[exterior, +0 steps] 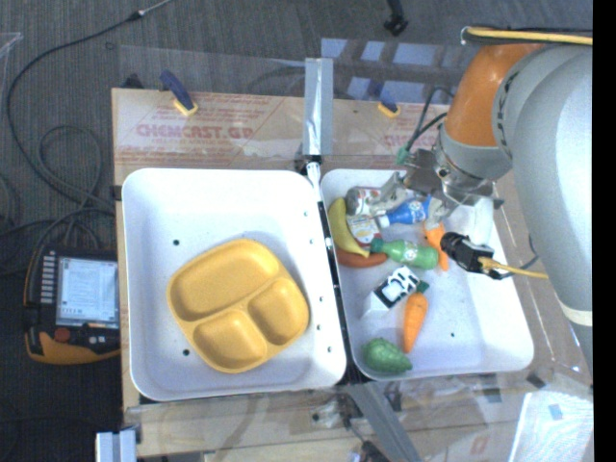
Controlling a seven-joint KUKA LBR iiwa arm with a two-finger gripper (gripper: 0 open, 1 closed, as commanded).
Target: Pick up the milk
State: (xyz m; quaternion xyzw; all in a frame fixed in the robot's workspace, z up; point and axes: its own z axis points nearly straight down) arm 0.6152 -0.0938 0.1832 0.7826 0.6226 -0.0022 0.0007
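Observation:
I take the milk to be the small black-and-white patterned carton (397, 287), which lies in the middle of the right bin (500, 340). My gripper (412, 189) hangs over the back of that bin, above a blue-and-white bottle (409, 212) and a silver can (364, 200). The carton sits nearer the front than the gripper, apart from it, with a green bottle (404, 252) lying between them. Nothing can be seen held in the gripper.
A banana (340, 229) and a small white pack (360, 227) lie along the right bin's left wall. A carrot (414, 320) and a green vegetable (387, 355) lie near its front. The left bin (154, 210) holds a yellow divided plate (239, 303).

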